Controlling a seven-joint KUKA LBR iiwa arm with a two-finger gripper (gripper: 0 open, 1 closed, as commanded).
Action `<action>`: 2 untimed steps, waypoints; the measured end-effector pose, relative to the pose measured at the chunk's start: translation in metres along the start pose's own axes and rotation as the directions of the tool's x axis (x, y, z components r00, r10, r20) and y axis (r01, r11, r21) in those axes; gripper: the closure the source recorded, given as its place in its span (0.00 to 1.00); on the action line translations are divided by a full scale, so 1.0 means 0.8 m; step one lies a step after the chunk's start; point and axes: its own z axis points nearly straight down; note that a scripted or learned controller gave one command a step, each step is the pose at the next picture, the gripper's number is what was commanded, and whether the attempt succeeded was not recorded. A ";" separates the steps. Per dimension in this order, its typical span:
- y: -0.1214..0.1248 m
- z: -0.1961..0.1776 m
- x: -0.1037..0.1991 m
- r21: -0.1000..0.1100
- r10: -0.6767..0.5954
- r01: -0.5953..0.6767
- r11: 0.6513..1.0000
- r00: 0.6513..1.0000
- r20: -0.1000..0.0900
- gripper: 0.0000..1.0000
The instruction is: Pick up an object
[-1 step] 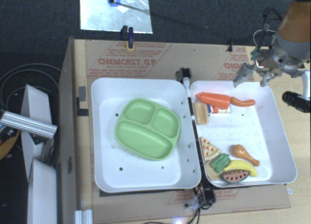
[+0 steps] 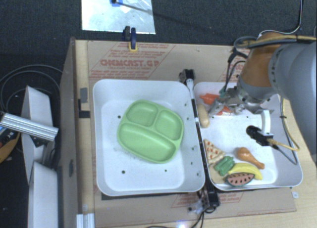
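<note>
Two shallow white bins sitting side by side: left bin [image 2: 106,138] holding one green three-compartment plastic tray [image 2: 150,130], right bin [image 2: 287,170] holding one yellow banana [image 2: 247,170], one drumstick [image 2: 249,157], one watermelon slice [image 2: 238,179]. Gripper [image 2: 225,102] hovering at right bin's far end; finger state impossible to tell.

Dark carpet [image 2: 208,4] surrounds a bench topped with printed brown cardboard [image 2: 148,59]. A shiny metal sheet [image 2: 118,4] lies beyond its far edge; black cables [image 2: 20,81] coil at left.
</note>
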 end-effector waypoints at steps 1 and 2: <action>0.041 0.004 0.003 0.041 -0.005 0.005 0.999 1.000 0.005 0.00; 0.041 0.004 0.003 0.039 -0.002 0.002 0.999 1.000 0.004 0.00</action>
